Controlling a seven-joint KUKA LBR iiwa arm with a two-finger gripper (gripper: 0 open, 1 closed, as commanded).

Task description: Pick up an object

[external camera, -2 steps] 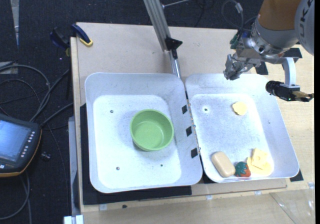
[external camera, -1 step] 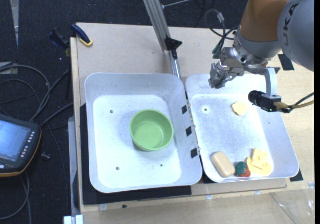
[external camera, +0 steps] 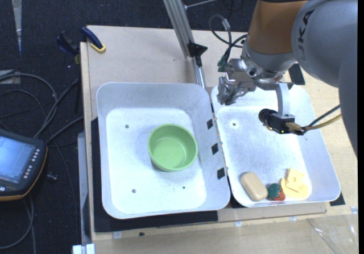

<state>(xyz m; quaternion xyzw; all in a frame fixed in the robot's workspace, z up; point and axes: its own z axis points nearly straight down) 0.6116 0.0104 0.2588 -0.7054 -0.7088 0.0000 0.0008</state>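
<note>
The right bin [external camera: 318, 150] holds three small things along its near edge: a tan oval block [external camera: 253, 185], a small red and green piece [external camera: 276, 191] and a yellow piece [external camera: 296, 183]. A green bowl [external camera: 172, 147] stands upright in the middle of the left bin [external camera: 122, 190]. My gripper [external camera: 229, 92] hangs over the far left corner of the right bin, well away from the three small things. Nothing shows between its fingers.
A slanted metal pole [external camera: 177, 14] rises from the bench just behind the join of the bins. Black clips [external camera: 216, 148] sit along that join. A black cable with a connector [external camera: 276, 121] hangs from the arm over the right bin.
</note>
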